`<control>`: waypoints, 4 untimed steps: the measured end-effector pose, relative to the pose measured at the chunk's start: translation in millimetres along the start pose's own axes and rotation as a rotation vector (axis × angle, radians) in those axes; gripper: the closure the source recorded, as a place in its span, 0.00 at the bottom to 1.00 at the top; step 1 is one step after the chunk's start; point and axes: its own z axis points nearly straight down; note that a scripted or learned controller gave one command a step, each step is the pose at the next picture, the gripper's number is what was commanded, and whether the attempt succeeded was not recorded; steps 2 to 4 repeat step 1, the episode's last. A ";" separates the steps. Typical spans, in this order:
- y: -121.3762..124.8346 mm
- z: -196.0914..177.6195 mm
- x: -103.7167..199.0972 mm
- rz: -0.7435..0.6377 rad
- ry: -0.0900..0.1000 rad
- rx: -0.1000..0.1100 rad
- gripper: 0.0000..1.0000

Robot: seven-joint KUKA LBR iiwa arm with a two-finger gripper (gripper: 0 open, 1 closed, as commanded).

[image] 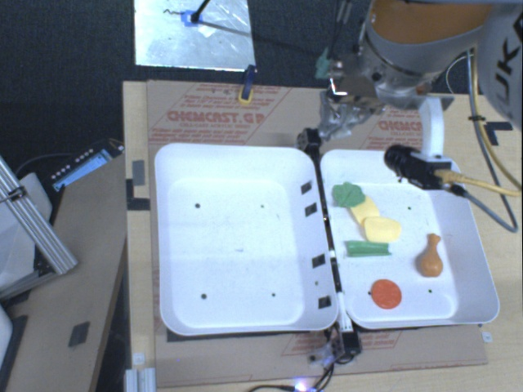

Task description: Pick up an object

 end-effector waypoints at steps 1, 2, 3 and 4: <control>97.6 -18.1 -23.7 0.014 -0.005 -0.005 1.00; 97.6 -18.1 -23.7 0.014 -0.005 -0.005 1.00; 97.6 -18.1 -23.7 0.014 -0.005 -0.005 1.00; 97.6 -18.1 -23.7 0.014 -0.005 -0.005 1.00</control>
